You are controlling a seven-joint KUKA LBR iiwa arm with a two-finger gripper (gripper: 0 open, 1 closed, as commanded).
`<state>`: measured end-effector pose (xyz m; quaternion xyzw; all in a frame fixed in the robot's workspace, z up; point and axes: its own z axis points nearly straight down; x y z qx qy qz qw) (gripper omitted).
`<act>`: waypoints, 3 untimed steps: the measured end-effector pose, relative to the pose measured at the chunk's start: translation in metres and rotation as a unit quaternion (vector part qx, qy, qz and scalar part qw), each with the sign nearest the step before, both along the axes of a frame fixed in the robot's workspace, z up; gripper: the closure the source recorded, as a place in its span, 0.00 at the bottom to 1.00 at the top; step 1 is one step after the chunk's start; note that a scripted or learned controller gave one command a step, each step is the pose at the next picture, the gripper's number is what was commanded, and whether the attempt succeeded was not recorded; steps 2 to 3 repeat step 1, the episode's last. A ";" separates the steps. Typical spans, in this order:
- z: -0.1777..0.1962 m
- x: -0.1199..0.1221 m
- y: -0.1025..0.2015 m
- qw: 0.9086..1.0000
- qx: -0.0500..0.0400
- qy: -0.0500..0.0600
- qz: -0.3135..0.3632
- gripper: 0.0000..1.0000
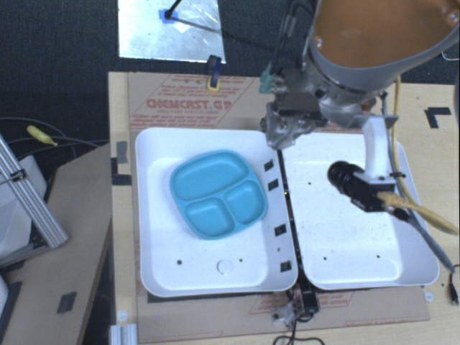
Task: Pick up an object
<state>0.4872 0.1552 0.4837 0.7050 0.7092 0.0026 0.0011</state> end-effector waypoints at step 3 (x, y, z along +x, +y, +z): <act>0.011 0.001 0.000 1.000 0.001 -0.002 0.002 1.00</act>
